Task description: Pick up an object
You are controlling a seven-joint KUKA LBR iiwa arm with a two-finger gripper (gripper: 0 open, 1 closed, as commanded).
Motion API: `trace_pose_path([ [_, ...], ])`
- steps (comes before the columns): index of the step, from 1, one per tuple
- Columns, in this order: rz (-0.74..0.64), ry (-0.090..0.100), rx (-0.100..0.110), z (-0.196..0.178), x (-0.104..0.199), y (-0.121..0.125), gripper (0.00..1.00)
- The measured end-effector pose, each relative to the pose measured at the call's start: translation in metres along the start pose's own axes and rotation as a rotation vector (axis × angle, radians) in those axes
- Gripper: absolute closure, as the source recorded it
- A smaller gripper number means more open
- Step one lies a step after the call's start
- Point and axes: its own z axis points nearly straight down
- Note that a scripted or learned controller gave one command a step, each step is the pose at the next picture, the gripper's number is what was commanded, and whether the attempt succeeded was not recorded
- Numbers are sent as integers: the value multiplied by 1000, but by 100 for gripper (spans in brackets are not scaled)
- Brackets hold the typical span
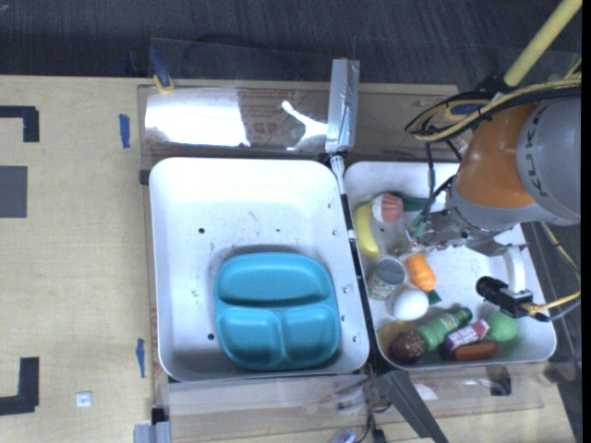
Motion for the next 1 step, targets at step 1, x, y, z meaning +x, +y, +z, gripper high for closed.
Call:
trace_pose_path([
  [1, 72, 4, 5, -88, 50, 44, 100],
])
